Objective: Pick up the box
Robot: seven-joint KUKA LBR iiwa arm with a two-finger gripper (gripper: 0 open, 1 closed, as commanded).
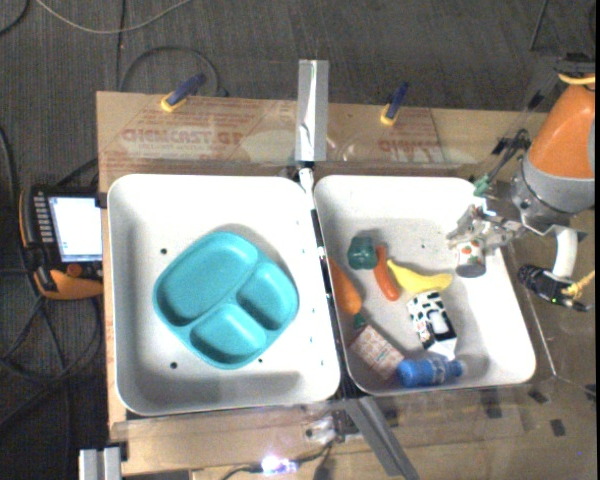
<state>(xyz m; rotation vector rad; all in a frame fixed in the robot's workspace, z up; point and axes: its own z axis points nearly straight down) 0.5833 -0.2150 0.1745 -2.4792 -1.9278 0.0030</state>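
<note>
My gripper (472, 236) hangs over the upper right part of the right bin (500, 298), near its far wall, below the orange band of my arm (565, 138). From this slanted view I cannot tell how it is set, and I see nothing caught in it, so I count it as carrying nothing. The box (374, 349) lies in the lower left part of that same bin, close to the wall it shares with the left bin (130, 298), well apart from my gripper. It looks like a small flat carton, brownish with a pale printed face, lying on its broad side and turned at an angle. I judge it light and fairly stiff, likely thin card that would dent if squeezed hard, with a smooth printed skin that may slip a little. It is crowded: the blue bottle (430, 370) lies just beside it to the right, the carrot (345, 290) just above it, and the black and white pack (432, 320) is near its upper right. The green piece (361, 253), the orange piece (386, 278) and the banana (418, 278) sit farther up. I would take it across its narrow width, near the middle of its length, coming straight down with my fingers lined up to its long edges, where the gaps to the bottle and the bin wall look widest. The left bin holds the teal tray (226, 298), out of my way.
</note>
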